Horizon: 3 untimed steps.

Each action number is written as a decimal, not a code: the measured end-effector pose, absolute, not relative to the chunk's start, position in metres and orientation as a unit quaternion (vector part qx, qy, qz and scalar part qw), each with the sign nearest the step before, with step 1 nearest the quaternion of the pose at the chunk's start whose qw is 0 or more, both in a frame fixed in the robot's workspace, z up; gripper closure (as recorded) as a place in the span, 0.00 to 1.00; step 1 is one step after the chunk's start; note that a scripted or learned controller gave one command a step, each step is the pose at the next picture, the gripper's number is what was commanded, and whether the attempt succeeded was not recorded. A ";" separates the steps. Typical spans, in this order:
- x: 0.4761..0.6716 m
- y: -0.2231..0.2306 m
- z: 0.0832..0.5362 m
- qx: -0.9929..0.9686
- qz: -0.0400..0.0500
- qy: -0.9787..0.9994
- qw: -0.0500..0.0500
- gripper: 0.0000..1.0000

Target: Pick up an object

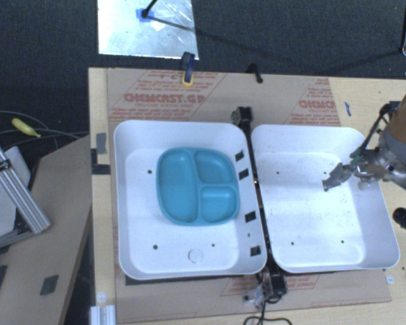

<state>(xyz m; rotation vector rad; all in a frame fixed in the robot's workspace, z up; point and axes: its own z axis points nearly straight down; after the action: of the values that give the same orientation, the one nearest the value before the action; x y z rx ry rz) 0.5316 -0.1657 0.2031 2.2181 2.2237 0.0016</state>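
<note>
Left bin (132, 181): blue divided plate (196, 185) lying flat, centre. Right bin (372, 249): gripper (338, 179) over right side, fingers apart, holding nothing.

Under my bins: a brown board (223, 90) with red lettering.
Behind it: a shiny metal sheet (147, 19) on dark carpet.
At its far edge: a yellow-and-blue clamp (187, 70).
Far left: an aluminium rail (13, 188).
</note>
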 end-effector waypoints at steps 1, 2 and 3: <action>0.533 -0.166 0.214 0.705 0.002 0.709 0.002 1.00; 0.531 -0.077 0.277 0.703 0.003 0.712 0.002 1.00; 0.529 0.000 0.258 0.703 0.001 0.711 0.000 1.00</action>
<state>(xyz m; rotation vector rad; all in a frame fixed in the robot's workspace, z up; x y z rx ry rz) 0.5288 -0.0004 0.2578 2.2089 2.2349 0.0044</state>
